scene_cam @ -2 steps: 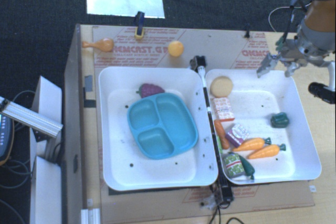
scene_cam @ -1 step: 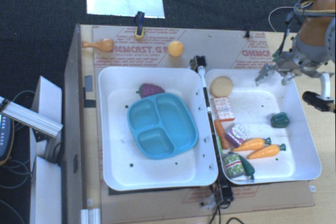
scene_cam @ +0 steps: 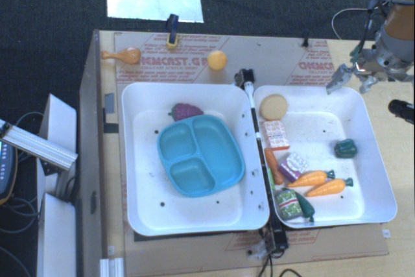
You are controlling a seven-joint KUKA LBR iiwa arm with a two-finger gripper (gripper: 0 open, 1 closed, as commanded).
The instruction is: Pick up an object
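Note:
My gripper [scene_cam: 353, 80] hangs over the far right corner of the right bin [scene_cam: 373, 139], open, with nothing between its fingers. Below and left of it in that bin lie a round tan cookie [scene_cam: 273, 106], a red and white box [scene_cam: 276, 135], a purple and silver packet [scene_cam: 293, 167], two carrots [scene_cam: 311, 178] [scene_cam: 331, 187], a green pepper [scene_cam: 345, 148] and a green can [scene_cam: 290, 203]. The gripper touches none of them.
The left bin [scene_cam: 139, 139] holds a blue divided plate [scene_cam: 201, 154] with a purple bunch of grapes [scene_cam: 187, 111] behind it. On the cardboard behind the bins lie an orange ball [scene_cam: 216, 60] and a toy drumstick [scene_cam: 123, 56]. A divider rail [scene_cam: 254, 120] runs between the bins.

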